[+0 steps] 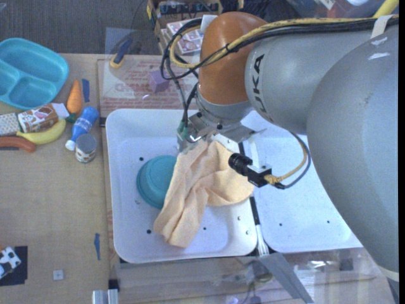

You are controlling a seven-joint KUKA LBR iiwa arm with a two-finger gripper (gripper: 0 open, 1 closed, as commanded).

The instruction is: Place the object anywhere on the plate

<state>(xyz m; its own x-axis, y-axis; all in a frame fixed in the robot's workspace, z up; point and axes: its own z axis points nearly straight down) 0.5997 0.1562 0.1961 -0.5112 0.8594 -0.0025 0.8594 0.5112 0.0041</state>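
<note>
Roughly, left to right:
Plate: teal plate (pixel 154 180) at centre-left of frame, in the left bin (pixel 120 170), right edge covered.
Object: yellow cloth (pixel 196 195) draped from frame centre, overlapping the plate's right side, mostly trailing onto the bin floor.
Gripper: gripper (pixel 190 133) at the cloth's top; grip hidden, cannot tell.
Progress: partial overlap, likely unfinished; release still to come.

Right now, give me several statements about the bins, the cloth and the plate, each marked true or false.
1. A yellow cloth hangs down from under the arm's wrist over the left bin. True.
2. The teal plate sits in the right bin. False: it lies in the left bin, partly under the cloth.
3. The cloth covers the plate's right side. True.
4. The banana lies inside the left bin. False: it lies on the bench, left of the bins.
5. The cloth is red. False: it is yellow.
</note>
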